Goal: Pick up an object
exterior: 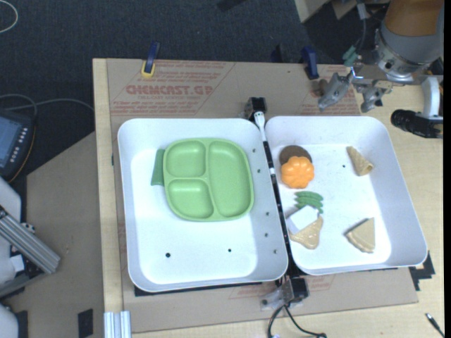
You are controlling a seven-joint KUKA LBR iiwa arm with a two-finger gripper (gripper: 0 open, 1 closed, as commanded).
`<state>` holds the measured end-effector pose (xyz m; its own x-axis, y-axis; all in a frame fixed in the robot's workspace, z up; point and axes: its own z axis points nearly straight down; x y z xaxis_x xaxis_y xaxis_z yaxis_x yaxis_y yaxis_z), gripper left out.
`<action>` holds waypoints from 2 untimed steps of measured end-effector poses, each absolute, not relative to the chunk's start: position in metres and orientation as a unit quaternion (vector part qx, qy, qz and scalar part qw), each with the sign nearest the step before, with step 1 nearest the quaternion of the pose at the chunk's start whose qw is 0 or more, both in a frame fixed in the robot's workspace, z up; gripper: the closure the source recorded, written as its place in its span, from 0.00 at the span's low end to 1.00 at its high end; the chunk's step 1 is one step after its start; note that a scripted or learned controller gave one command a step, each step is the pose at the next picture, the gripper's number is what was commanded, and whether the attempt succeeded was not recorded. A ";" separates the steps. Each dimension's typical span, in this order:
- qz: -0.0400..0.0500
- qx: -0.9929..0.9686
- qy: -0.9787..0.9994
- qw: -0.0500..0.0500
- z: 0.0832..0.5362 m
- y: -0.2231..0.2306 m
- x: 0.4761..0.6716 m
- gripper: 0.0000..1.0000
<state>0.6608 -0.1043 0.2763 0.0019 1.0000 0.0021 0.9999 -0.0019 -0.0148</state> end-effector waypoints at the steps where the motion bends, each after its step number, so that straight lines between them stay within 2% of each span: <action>1: 0.000 -0.707 -0.707 0.001 0.285 -0.104 0.663 0.00; 2: 0.002 -0.707 -0.707 0.003 0.222 -0.099 0.659 0.00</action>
